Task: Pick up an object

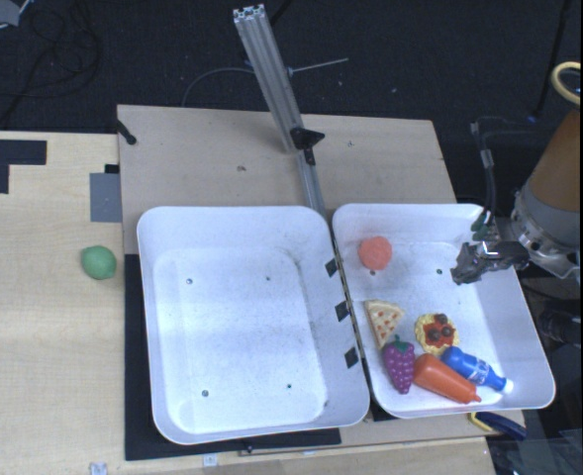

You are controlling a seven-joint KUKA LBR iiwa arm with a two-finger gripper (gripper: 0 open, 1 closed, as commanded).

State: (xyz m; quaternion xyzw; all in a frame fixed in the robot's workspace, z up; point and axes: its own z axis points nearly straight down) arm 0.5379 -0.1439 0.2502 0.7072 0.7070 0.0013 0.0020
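With the gripper [466, 268] at the right bin's [499, 310] three o'clock edge, its state unclear, descend squarely on the lone ball [375, 252] at eleven o'clock, avoiding the six o'clock clutter.

Two white bins side by side on bench. Left bin [237, 325] bare white floor. Right bin [425, 228] holds red-pink ball [375, 252] near upper left; pizza slice [382, 318], purple grapes [399, 364], orange carrot [445, 380], blue bottle [472, 368], yellow-red round toy [435, 332] clustered at lower end. Gripper [468, 268] over right bin's right edge, nothing between fingers; arm [556, 181] enters from right. Green ball [99, 262] on bench, well left of bins. Grey metal rail [276, 82] behind bins.
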